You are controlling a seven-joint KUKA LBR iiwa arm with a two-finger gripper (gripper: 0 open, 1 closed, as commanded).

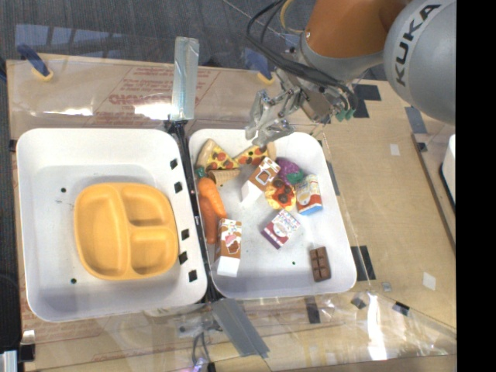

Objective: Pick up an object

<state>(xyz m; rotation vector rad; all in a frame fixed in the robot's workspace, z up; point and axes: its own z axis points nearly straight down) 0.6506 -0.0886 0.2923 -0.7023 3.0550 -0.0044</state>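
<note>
My gripper (263, 127) hangs over the far edge of the right bin (341, 239), its metal fingers spread apart with nothing between them. Just below it lie a pizza slice (215, 158) and a second pizza piece (252, 157). The bin also holds an orange carrot (210, 205), a brown-and-white carton (229, 242), a purple grape bunch (288, 169), a small milk carton (309, 196), a purple-and-white packet (282, 227) and a chocolate bar (319, 263).
The left bin (46, 285) holds a yellow divided plate (124, 229). A grey divider strip (184, 80) stands upright behind the gap between the bins. The arm's cables and orange band (349, 14) loom over the right bin's far side.
</note>
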